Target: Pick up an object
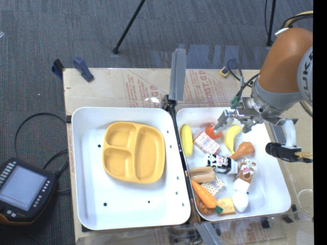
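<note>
My gripper (236, 123) hangs over the back part of the right bin (276, 188), its fingers spread open. A yellow banana (232, 138) lies in the bin just below the gap between them, and nothing is held. Close by are a small red piece (212, 131) at the left finger, a red-and-white packet (206, 143) and an orange drumstick (244, 149). Further forward lie a black-and-white cow toy (219, 162), a bread roll (202, 174), a carrot (204, 194), a white egg (240, 202) and a cheese wedge (225, 205).
The left bin (87, 188) holds a yellow divided plate (134, 152). A yellow oval object (186, 139) lies against the right bin's left wall. A grey upright post (178, 78) stands behind the bins' divider. A pendant (23, 188) rests on the floor at left.
</note>
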Motion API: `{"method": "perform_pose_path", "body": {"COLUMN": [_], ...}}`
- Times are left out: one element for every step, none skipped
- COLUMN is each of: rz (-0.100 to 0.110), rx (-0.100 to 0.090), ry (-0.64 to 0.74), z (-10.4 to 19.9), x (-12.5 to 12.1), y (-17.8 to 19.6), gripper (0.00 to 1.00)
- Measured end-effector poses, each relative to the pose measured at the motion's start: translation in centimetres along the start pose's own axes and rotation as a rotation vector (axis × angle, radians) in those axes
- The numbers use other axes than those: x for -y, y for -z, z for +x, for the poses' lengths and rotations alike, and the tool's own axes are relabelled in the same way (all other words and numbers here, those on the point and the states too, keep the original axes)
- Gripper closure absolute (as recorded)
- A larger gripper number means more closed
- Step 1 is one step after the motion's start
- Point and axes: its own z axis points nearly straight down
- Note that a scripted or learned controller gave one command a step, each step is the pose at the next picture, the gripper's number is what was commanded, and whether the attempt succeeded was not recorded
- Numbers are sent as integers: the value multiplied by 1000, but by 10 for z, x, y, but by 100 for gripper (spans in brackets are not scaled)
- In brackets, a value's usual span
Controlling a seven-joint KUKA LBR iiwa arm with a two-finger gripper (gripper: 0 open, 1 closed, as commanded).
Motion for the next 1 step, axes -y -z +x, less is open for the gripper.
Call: {"method": "perform_pose_path", "body": {"rz": [-1], "rx": [1], "ry": [204], "z": [-66], "x": [-26], "y": [-48], "gripper": [0]}}
